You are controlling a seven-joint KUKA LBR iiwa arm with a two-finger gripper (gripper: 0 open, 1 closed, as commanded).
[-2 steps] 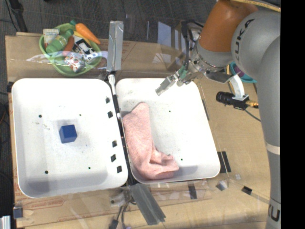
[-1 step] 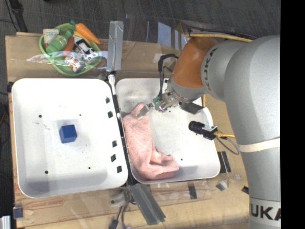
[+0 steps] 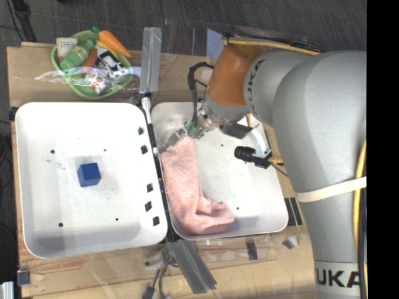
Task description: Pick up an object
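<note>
Status: pick not yet done, by your view. Gripper [image 3: 187,131] sits low in the right bin [image 3: 274,220], at the top end of the pink cloth [image 3: 187,185]; whether its jaws are apart or closed, you cannot tell. Cloth lies flat along the divider. Blue cube [image 3: 89,174] rests left of the cloth, in the other bin.

bulky grey arm [image 3: 312,123], orange wrist band [image 3: 229,73], black cables, white "uka" lettering near base

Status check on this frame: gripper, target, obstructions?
Gripper low at top end of pink cloth in right bin, no confirmed hold. Blue cube alone in left bin, untouched. Nothing blocking.
</note>
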